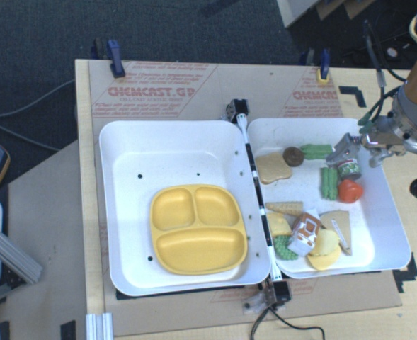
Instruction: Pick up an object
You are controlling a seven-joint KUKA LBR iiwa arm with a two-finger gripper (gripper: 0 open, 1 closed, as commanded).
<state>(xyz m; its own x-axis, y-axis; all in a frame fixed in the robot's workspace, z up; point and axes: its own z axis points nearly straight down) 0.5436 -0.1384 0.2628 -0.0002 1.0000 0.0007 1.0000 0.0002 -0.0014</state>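
Two shallow white bins are seen side by side on the tabletop [88, 190], joined along a dark central seam. The left bin [123, 154] is taken up mostly by a yellow divided plate [197, 229], with bare white floor left around it, widest toward the far wall. The right bin [389, 211] is crowded: a tan bread-shaped piece [272, 167] lies just beside the seam, a dark brown round piece [293, 156] touches its far corner, and a green piece [316, 151] lies beyond that. A red tomato-like piece [350, 190] sits next to an upright green piece [328, 183]. Toward the near wall a heap is formed by a small carton [305, 234], yellow pieces [325, 250] and a cracker-like slab [284, 208]; their outlines overlap and cannot be separated with certainty. Little open floor is left in this bin, mainly along its right wall.

The end effector [353, 154] is placed over the far right part of the right bin, just above the tomato-like piece. How far it is open, and whether anything is held, cannot be told. The arm [413, 112] is cut off by the picture's edge.
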